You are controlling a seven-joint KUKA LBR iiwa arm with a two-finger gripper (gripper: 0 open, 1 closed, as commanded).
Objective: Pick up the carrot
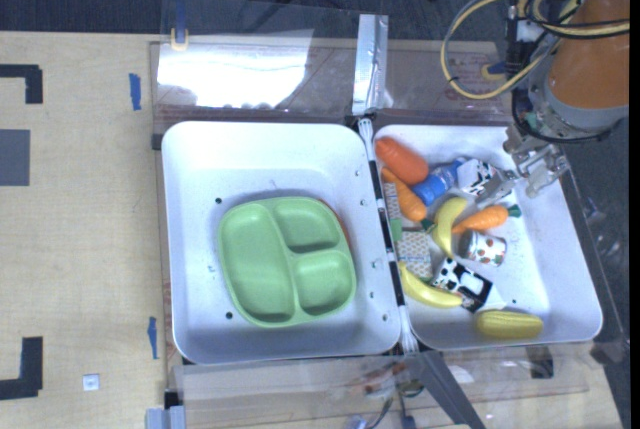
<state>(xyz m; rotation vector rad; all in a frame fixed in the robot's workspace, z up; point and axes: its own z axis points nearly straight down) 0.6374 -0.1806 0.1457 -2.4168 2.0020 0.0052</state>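
Camera view, arm: we are seeing the grey arm (pixel 585 47) reaching in from the right, its orange band sitting above the wrist, with yellow cables looping beside it.
Camera view, gripper: the gripper (pixel 530 167) is hanging over the upper right part of the right bin (pixel 575 307), near that bin's far right corner.
Camera view, fingers: we are unable to tell whether they are spread or closed; the metal parts are blurring into the white bin wall. We are seeing nothing between them.
Camera view, carrot: the carrot (pixel 482 217) is lying in the right bin, near its middle, orange body pointing left and green top pointing right. It is resting just beside a yellow banana (pixel 447 222) and is sitting below and left of the gripper, apart from it.
Camera view, other items in right bin: we are noting a larger orange vegetable (pixel 402 160) near the top left corner, a blue object (pixel 432 189) under it, a second banana (pixel 430 292) lower down, a yellow lemon-like piece (pixel 508 322) near the front edge, and black-and-white patterned pieces (pixel 462 279) among them.
Camera view, left bin: the left bin (pixel 190 177) is holding a green divided plate (pixel 288 260), lying flat near the middle.
Camera view, bench: both bins are sitting side by side, touching along their shared edge.
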